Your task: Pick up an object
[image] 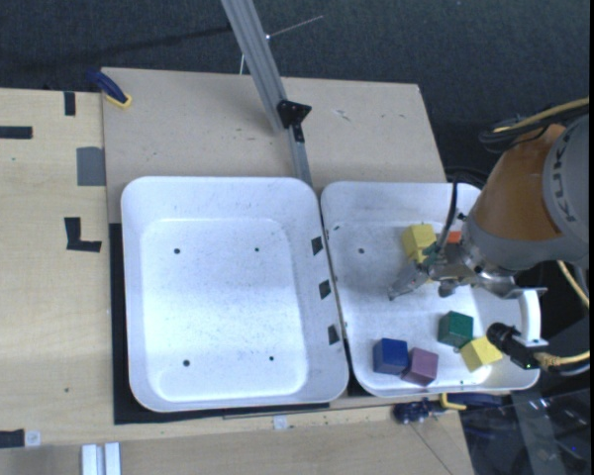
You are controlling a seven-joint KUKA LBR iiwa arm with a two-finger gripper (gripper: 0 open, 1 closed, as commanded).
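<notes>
Up top, the grey arm (535,196) hangs over the right bin (376,206), gripper (408,287) low inside it (can't tell its grip). Left bin (218,191) sits beside. Blue cube (390,355), purple cube (422,364), green cube (456,328) cluster near the tabletop's front-right corner; one yellow cube (417,237) just beside the gripper.

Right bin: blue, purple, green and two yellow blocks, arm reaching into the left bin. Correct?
Not quite. The arm reaches into the right bin, not the left bin; the camera view shows it. The rest holds: the blue block, purple block, green block and two yellow blocks lie in the right bin.
</notes>
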